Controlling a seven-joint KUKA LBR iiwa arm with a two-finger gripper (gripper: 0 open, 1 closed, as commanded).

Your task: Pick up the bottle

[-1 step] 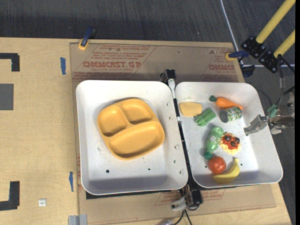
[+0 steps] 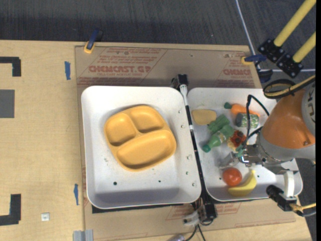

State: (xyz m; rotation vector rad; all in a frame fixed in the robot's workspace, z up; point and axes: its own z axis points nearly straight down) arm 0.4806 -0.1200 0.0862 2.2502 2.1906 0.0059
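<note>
Fingers' state unclear, gripper low beside green bottle; crowded tomato, banana risk mis-grab.

A tan wooden bench bearing black tape marks and blue tape strips stands on dark grey carpeted floor.

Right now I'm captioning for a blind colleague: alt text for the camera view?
A grey and orange arm's gripper hangs over the right bin, near a green bottle, tomato and banana. The left bin holds a yellow divided plate.
</note>
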